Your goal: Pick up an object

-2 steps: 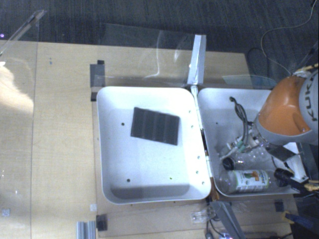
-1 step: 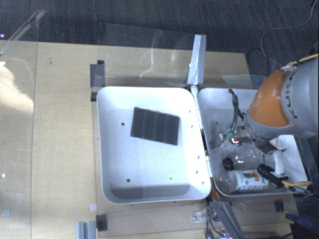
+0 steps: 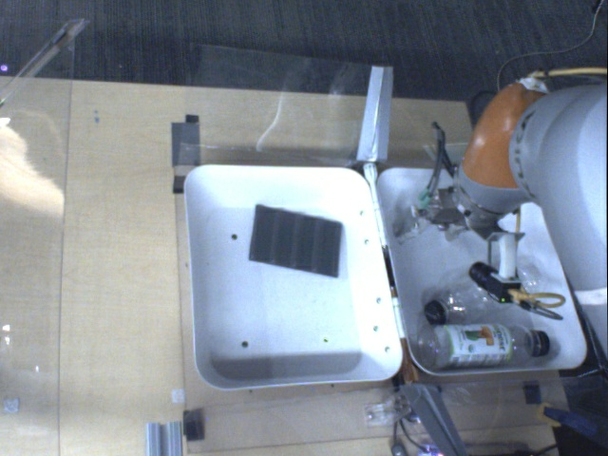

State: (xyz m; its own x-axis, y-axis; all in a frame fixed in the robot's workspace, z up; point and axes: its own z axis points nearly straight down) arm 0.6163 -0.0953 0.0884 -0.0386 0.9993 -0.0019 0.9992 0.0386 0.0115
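hovering in the right bin [image 3: 432, 264], the tool [image 3: 443, 212], state untellable, has the bottle [image 3: 484, 343] lying crosswise toward the near rim.

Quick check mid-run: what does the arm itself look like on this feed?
The arm has a bulky, smooth, rounded grey casing, with a glossy orange band above the wrist. Thin dark cables loop beside the wrist. I can't read any markings at this resolution.

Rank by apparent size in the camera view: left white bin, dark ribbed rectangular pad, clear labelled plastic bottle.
1. left white bin
2. dark ribbed rectangular pad
3. clear labelled plastic bottle, longer but slimmer
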